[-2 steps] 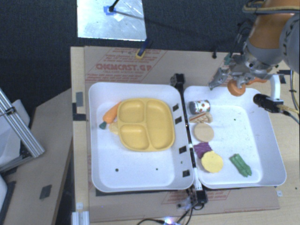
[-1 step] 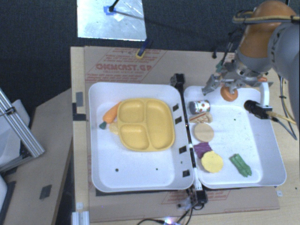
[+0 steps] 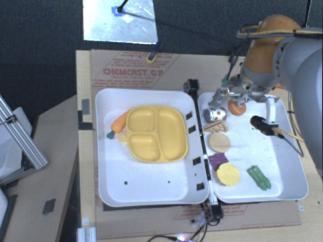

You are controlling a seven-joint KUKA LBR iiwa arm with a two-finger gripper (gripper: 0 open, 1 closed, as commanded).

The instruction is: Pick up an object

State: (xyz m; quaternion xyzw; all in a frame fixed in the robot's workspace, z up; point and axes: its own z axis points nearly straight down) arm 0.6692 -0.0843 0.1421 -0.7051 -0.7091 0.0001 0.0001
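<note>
My gripper (image 3: 225,98) hangs over the far left corner of the right bin (image 3: 287,165). Just below it lies a small orange piece (image 3: 236,108), and a white and red can-like toy (image 3: 216,115) sits right beside it to the left. Nothing is visibly held. Nearer in the same bin lie a tan cracker (image 3: 216,127), a beige round cookie (image 3: 219,142), a purple piece (image 3: 217,160), a yellow disc (image 3: 228,174) and a green vegetable (image 3: 258,177).
The left bin (image 3: 108,175) holds a yellow divided plate (image 3: 154,133) with a carrot (image 3: 118,121) against its left side. The wall between the bins (image 3: 201,140) runs close to the objects on the right. The arm (image 3: 298,59) enters from the right.
</note>
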